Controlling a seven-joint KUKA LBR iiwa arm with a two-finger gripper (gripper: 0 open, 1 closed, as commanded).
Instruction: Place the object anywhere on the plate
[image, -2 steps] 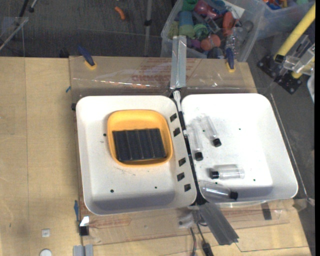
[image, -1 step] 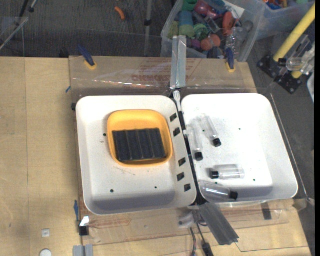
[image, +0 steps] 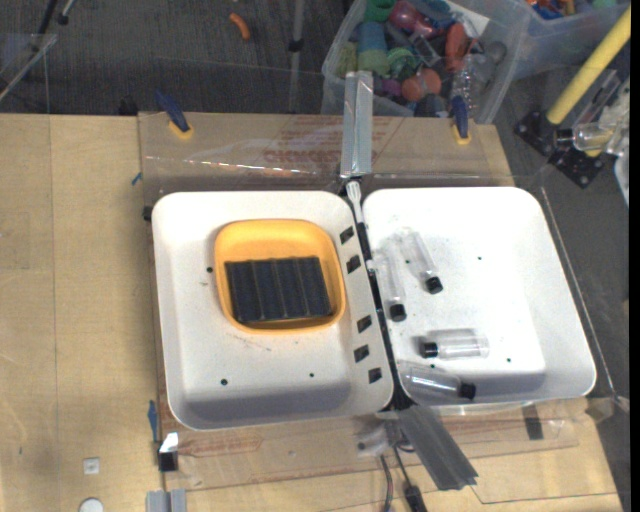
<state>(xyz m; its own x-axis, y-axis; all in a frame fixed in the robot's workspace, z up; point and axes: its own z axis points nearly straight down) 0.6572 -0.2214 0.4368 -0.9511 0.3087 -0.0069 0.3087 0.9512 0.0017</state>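
Clear black-capped plastic vials (image: 455, 347) lie scattered in the right white bin (image: 520, 230); a yellow square plate (image: 280, 235) bearing a dark ribbed slab (image: 278, 288) sits in the left white bin (image: 190, 330).

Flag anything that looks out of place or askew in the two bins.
Nothing looks spilled or broken. The orange plate in the left bin already carries a dark ribbed block. In the right bin, four clear vials with black caps lie on their sides at differing angles; one rests low against the near wall.
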